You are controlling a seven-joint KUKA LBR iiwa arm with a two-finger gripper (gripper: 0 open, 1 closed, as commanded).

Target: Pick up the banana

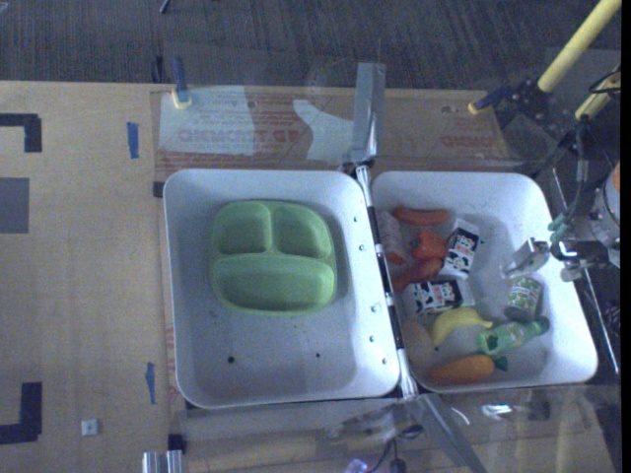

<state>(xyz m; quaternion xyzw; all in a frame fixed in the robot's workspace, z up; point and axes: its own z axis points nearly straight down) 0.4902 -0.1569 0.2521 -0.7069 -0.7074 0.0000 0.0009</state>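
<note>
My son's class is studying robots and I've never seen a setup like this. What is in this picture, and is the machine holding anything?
This is one camera fixed above a workbench, looking down at a slant. Two shallow white bins sit side by side. The left bin holds a green divided plate. The right bin holds a pile of toy groceries: a yellow banana, which the machine is meant to pick up, a green bottle beside it, an orange carrot, reddish sausages and small milk cartons. The machine is a robot arm reaching in from the right; its gripper, a two-finger claw, is over the right bin's right side. Nothing is visibly between its fingers, and the banana lies in the bin.
</note>
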